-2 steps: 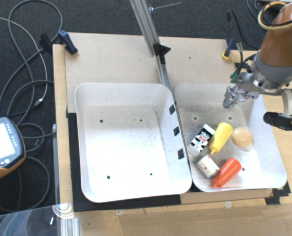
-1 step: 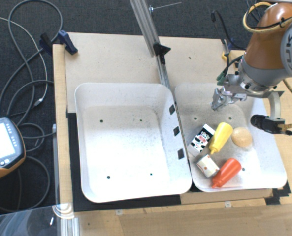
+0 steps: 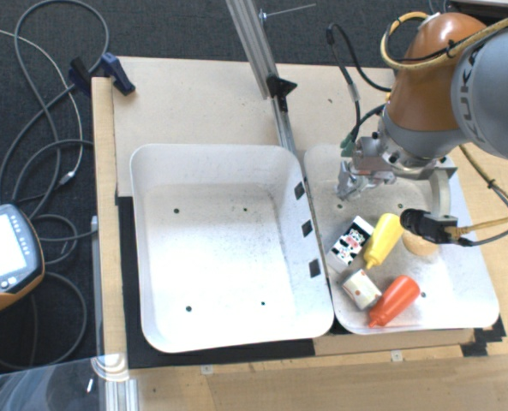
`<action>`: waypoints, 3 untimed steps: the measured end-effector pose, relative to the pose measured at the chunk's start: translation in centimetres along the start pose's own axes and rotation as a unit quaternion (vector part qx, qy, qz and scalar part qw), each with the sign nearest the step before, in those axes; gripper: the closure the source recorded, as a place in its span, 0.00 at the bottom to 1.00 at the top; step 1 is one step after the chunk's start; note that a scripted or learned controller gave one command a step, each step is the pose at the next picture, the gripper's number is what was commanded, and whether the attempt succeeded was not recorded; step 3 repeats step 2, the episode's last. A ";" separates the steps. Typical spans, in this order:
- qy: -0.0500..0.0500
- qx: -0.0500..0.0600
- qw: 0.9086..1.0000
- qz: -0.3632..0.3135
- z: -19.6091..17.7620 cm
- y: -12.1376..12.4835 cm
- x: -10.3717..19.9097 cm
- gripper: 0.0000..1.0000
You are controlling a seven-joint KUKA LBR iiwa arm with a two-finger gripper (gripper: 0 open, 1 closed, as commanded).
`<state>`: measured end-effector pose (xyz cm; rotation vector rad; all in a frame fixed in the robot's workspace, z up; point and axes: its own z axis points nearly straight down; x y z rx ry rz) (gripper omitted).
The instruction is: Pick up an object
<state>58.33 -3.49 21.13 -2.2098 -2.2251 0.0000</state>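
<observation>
Over the far part of the right shallow white plastic bin (image 3: 476, 302), the grey arm's two-finger metal gripper (image 3: 354, 181) is being held low above bare bin floor, wrist pointed downward as for a top-down grasp. Nothing is being carried between its fingers; how far apart they are set cannot be told at this slant.

The candidate objects are being left in a tight cluster nearer the camera: a yellow plastic bottle-shaped toy (image 3: 382, 239) is lying tilted, with a small white box printed in black and red (image 3: 350, 242) just to its left and touching or nearly so. Nearer still, an orange-red carrot-shaped toy (image 3: 394, 301) is resting beside a small white cylindrical cup (image 3: 361, 288). A pale tan round piece (image 3: 421, 245) is sitting to the right of the yellow toy, partly hidden by a black fitting.

The gripper is being kept apart from the whole cluster, on its far side, so no grasp is judged to be under way. The crowding is likely to make a clean pick awkward. The left white bin (image 3: 151, 169) is being kept as a drop place, presumably.
</observation>
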 end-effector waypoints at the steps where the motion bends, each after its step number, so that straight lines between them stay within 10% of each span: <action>1: 0.000 0.000 1.000 0.000 -1.7 -1.8 5.1 1.00; 3: 0.000 -0.002 1.000 -0.001 -2.8 -2.7 10.5 1.00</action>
